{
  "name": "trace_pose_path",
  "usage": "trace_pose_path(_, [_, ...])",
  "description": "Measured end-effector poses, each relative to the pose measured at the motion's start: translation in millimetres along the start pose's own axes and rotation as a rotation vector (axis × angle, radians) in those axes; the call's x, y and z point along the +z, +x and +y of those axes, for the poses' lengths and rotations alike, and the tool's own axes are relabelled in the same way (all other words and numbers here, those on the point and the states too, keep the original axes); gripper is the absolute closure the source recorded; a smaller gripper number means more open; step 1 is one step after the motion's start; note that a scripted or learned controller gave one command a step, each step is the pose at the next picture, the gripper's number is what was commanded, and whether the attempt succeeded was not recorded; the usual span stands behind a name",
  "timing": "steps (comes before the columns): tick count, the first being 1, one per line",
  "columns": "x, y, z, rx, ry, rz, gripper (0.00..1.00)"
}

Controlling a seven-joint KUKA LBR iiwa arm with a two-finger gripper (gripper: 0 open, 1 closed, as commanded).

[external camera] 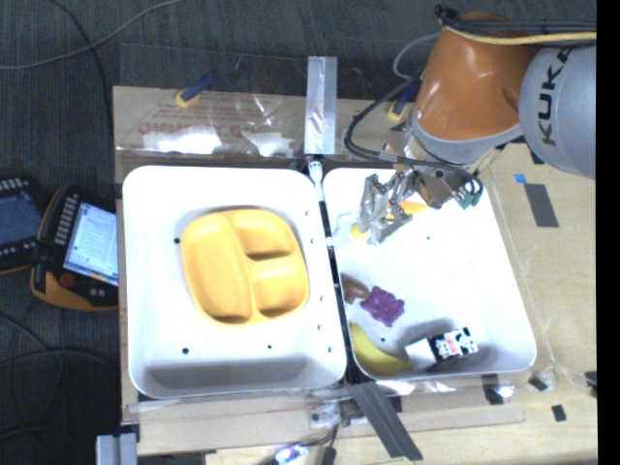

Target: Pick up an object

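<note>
Reading "KUKA" [554, 93] on arm — fingers [373, 206] over right bin [504, 289]

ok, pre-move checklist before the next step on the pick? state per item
1. Gripper over the right bin: ok, at its upper left area.
2. Object between the fingers: cannot tell; something yellow sits close by them.
3. Finger opening: cannot tell.
4. Candidates left in right bin: ok, purple toy, banana, black-and-white box.
5. Yellow tray in the left bin, away from the arm: ok.
</note>
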State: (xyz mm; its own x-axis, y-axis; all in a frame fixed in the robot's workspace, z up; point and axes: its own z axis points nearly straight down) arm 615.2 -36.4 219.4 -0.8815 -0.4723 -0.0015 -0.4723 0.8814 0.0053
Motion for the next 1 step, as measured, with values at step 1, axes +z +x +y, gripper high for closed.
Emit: trace_pose_path(1, [1.6,16.9,23.8,-0.021,0.000,0.000,1.00])
